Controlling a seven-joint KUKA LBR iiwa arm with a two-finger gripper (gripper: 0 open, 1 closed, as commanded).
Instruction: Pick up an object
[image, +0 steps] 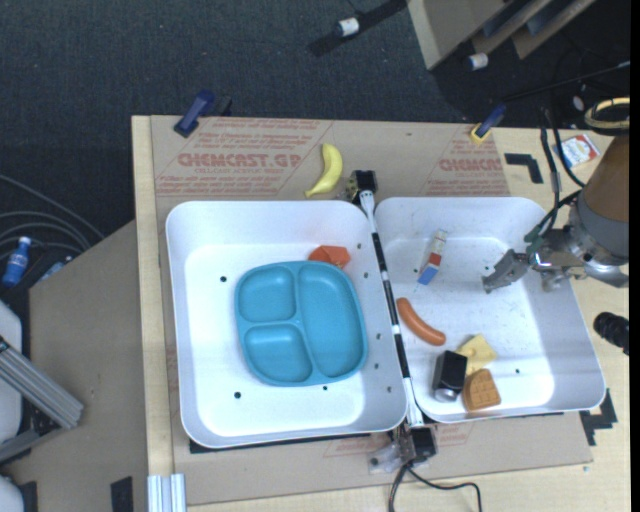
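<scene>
My gripper (503, 272) hangs over the right bin (560, 330), toward its upper right, with nothing seen between its fingers. To its left lies a small tube with red and blue ends (433, 259). Lower in the same bin are an orange sausage (420, 321), a yellow chunk (479, 349), a black block (450, 373) and a brown cracker-like piece (481, 390). The left bin (200, 300) holds a blue divided plate (300, 322), and an orange piece (331, 256) lies at the plate's top edge.
A yellow banana (326, 170) lies on the board behind the bins. Between the bins runs a black divider bar (385, 290). A blue clamp (194, 112) sits at the board's back left corner. Cables hang at the far right.
</scene>
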